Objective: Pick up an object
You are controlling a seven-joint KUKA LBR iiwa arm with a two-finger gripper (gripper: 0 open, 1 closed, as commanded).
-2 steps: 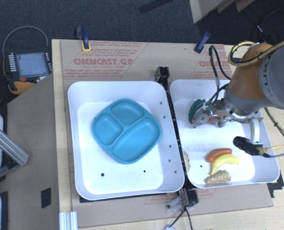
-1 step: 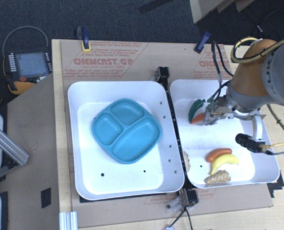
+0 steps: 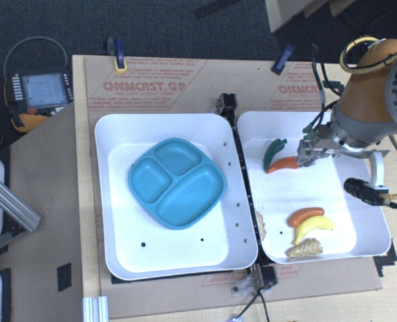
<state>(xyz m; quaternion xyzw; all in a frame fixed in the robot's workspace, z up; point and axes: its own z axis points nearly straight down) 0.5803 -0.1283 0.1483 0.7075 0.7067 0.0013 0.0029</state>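
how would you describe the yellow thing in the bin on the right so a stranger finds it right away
Start at the right white bin and go to its near edge, where three small items cluster. The yellow banana lies in the middle, under an orange-red sausage-shaped piece and above a beige lumpy item. It is the one yellow thing.

One fixed camera is looking down at a slant, from moderate height, covering the worktop (image 3: 185, 79) and both bins (image 3: 111, 200).
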